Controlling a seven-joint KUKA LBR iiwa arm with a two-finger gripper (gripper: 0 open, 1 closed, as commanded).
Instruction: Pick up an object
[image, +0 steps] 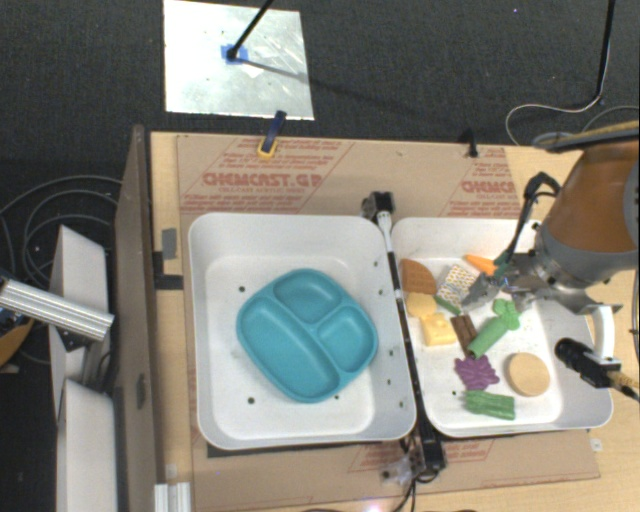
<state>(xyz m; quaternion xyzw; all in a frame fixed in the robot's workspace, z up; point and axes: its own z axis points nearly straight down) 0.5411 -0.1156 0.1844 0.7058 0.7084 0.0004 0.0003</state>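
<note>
The right bin (575, 410) holds several toy foods: a brown slice (418, 275), a yellow cheese block (436, 326), a pale speckled piece (455, 284), an orange carrot (480, 263), a brown bar (462, 331), a long green piece (496, 328), purple grapes (477, 373), a dark green piece (490, 404) and a tan round biscuit (528, 374). My gripper (493, 291) hangs low over the upper middle of this bin, between the speckled piece and the long green piece, just below the carrot.
The left bin (215, 300) holds a teal divided plate (306, 333). The grey and orange arm (598, 215) covers the right bin's far right corner. A metal divider (400, 300) runs between the bins.
</note>
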